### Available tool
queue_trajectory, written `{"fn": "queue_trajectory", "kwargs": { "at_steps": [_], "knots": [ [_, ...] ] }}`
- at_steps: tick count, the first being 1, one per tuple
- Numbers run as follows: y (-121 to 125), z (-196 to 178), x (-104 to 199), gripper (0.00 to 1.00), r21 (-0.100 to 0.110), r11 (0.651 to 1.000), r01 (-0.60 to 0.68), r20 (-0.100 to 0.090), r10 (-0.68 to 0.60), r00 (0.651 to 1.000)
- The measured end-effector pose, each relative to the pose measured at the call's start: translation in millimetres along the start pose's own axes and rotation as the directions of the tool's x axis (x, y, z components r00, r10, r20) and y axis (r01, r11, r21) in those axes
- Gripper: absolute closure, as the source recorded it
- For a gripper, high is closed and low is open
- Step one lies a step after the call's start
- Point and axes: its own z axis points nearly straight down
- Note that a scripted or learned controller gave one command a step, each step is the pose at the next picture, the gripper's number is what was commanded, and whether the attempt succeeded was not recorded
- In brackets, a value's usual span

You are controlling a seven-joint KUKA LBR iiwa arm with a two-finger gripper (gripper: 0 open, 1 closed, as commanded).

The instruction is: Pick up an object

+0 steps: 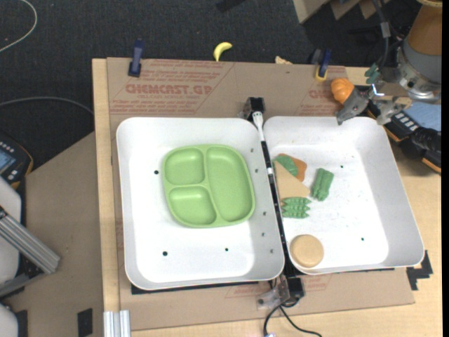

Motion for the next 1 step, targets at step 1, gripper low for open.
{"fn": "queue_trajectory", "kwargs": {
  "at_steps": [1],
  "knots": [
    [-48.3, -167.1, 66.1, 0.0, -0.022, 1.0, 0.008, 0.001, -0.008, 1.0]
  ]
}}
